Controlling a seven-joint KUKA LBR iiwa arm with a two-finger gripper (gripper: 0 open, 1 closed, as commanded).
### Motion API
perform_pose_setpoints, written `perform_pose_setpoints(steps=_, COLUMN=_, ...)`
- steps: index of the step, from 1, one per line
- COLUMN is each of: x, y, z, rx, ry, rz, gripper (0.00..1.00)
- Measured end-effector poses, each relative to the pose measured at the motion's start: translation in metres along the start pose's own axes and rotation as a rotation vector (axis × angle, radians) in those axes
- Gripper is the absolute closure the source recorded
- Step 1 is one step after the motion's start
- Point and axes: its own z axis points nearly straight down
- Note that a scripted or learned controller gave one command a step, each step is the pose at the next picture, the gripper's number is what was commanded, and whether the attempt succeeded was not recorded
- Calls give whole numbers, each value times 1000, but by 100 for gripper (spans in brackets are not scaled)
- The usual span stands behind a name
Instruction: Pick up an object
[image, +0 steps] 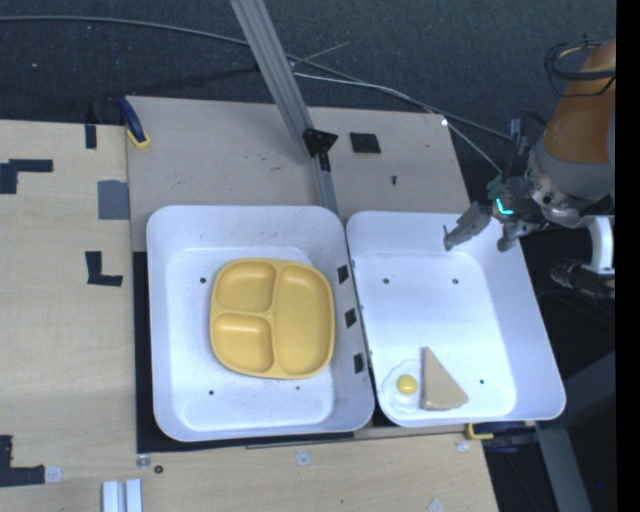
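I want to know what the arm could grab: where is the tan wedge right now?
The wedge lies in the right bin, at its near edge toward the left corner, just right of a small yellow ball.

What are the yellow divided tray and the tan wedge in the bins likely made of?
Yellow divided tray: probably molded plastic; uniform color, rounded compartments, soft sheen. Tan wedge: matte, maybe wood or foam; too small to tell. Both bins look like smooth white plastic.
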Motion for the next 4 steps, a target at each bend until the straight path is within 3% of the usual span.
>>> perform_pose_setpoints(steps=1, x=0, y=0, z=0, rx=-1, ry=0, rz=0, gripper=0)
perform_pose_setpoints(steps=4, x=16, y=-2, z=142, rx=3, ry=0, rz=-1, gripper=0)
